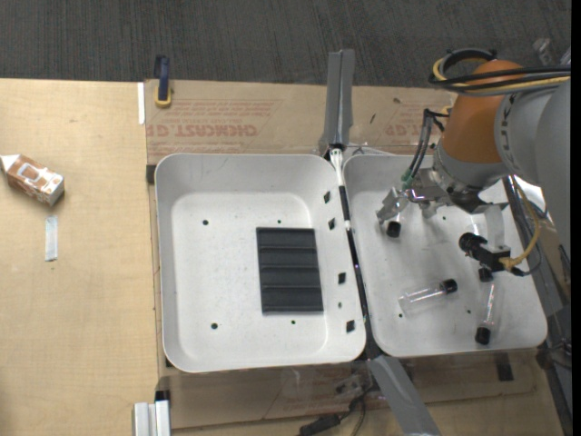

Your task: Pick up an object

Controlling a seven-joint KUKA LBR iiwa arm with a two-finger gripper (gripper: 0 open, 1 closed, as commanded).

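I see a grey arm (537,125) with an orange band (477,125). Black and yellow cables (472,62) loop over it. The gripper (399,209) is metallic.

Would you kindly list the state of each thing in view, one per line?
Black ribbed block: lying flat in the left bin.
Clear tube with black cap: on its side in the right bin.
Second capped tube: lying near that bin's right rim.
Gripper: low over the right bin.

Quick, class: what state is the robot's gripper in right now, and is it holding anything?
Gripper: over the right bin, near its upper left; whether it is open, shut or holding anything cannot be told.
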